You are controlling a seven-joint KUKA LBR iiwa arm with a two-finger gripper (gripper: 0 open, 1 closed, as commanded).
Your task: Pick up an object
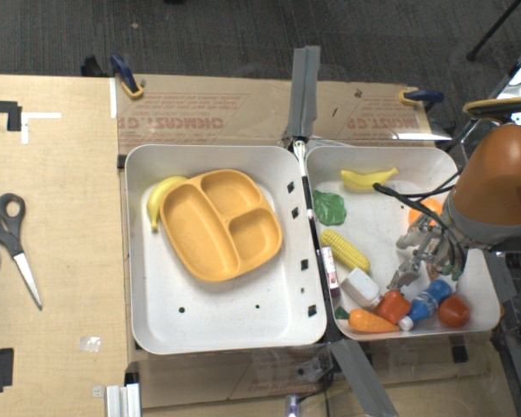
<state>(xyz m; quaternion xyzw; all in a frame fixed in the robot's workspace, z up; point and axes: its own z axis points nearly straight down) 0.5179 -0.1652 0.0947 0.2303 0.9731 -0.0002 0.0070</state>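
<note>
The gripper [414, 268] hangs low in the right bin [369, 159], above a red toy [392, 305] and a blue bottle [426, 303]; whether it is released or clenched cannot be told. Judged step: approach, nothing grasped. The bottle lies near the bin's front wall, long axis diagonal, white cap toward the front-left. Next move calls for descent squarely across that axis. Beside it lie a carrot [371, 321], a tomato [453, 311] and a corn cob [345, 250].
</note>
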